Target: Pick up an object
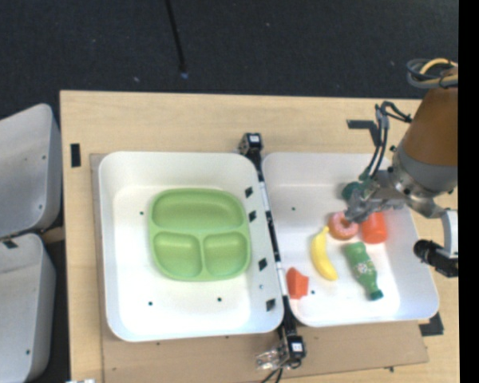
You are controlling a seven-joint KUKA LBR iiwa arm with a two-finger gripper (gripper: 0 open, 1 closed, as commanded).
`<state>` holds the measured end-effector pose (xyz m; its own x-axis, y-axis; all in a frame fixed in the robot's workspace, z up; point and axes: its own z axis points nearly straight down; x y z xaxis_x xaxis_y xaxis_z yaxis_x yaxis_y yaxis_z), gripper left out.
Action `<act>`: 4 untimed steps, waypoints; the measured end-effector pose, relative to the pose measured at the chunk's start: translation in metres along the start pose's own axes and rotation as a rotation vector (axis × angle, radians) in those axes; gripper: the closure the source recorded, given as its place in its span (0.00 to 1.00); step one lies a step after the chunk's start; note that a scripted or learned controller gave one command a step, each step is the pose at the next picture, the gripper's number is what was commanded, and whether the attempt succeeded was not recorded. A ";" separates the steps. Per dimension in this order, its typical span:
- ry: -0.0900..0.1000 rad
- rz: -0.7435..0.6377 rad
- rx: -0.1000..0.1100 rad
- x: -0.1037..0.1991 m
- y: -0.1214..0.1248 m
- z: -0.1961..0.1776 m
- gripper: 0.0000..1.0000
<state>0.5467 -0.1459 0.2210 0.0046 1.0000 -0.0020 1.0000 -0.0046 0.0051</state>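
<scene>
From the camera view above the tabletop (168,122), two white bins sit side by side. The left bin (120,238) carries a green divided plate (199,234). The right bin (407,294) carries the loose items: a pink ring-shaped toy (342,227), an orange-red block (374,228) just beside it at three o'clock, a yellow banana (322,255) at seven o'clock from the ring, a green bottle (362,270) lying at five o'clock from it, and a small orange piece (296,282) near the divider, well apart from the rest.

The arm reaches in from three o'clock, and the hand (359,206) is down low in the right bin, right over the ring's upper edge at about one o'clock from its middle. Its dark tips appear to touch or nearly touch the ring, but I cannot tell whether they are apart or together, nor whether anything sits between them.

As I judge it, the pick is not yet done: every item lies on the bin floor, nothing is lifted. The approach looks finished; gripping and raising remain.
</scene>
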 end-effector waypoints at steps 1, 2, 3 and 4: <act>0.002 0.002 0.004 -0.001 0.000 -0.003 1.00; 0.004 -0.011 0.004 0.051 -0.014 -0.012 1.00; 0.004 -0.013 0.003 0.112 -0.017 -0.021 1.00; 0.003 -0.012 0.003 0.160 -0.022 -0.030 1.00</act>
<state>0.5250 0.0145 0.2509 -0.0075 1.0000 0.0012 1.0000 0.0075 0.0019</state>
